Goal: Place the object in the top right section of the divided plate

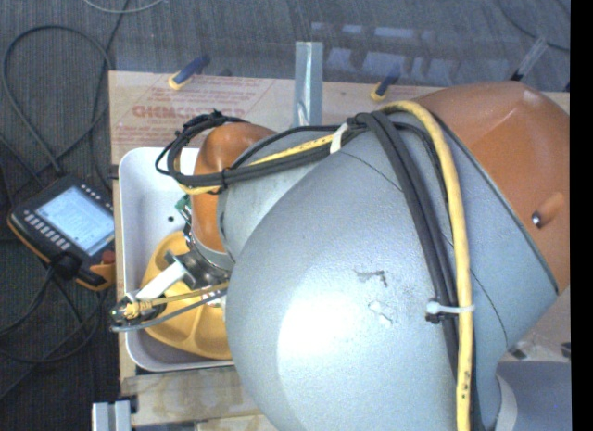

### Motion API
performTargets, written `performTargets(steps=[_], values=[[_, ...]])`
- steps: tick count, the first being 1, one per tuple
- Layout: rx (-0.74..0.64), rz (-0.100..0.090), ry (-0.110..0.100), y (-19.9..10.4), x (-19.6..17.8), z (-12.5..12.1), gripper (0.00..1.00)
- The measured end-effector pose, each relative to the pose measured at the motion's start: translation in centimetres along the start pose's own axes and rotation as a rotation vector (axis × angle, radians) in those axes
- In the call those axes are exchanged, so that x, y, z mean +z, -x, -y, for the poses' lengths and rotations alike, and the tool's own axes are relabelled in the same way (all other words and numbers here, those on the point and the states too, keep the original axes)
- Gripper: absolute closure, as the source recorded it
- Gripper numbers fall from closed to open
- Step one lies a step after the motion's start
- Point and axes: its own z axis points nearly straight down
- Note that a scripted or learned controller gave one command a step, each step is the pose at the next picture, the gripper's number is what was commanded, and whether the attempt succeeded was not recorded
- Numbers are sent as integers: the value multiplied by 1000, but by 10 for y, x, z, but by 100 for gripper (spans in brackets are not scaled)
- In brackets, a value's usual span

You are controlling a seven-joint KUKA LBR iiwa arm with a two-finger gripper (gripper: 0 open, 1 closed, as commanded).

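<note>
Where the arm (389,281) looms, yellow plate (181,323) in white bin (139,197).

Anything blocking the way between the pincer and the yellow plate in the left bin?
I can't tell. The arm hangs over the left bin and hides most of the yellow plate. Only its left edge shows, with no loose object on it.

The yellow divided plate (171,327) lies in the left white bin (139,197), mostly hidden.
</note>
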Motion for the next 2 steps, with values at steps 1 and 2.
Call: performTargets(steps=[1, 2], values=[[-162, -3, 6, 30, -119, -50, 100], [-13, -1, 4, 10, -90, -51, 100]])
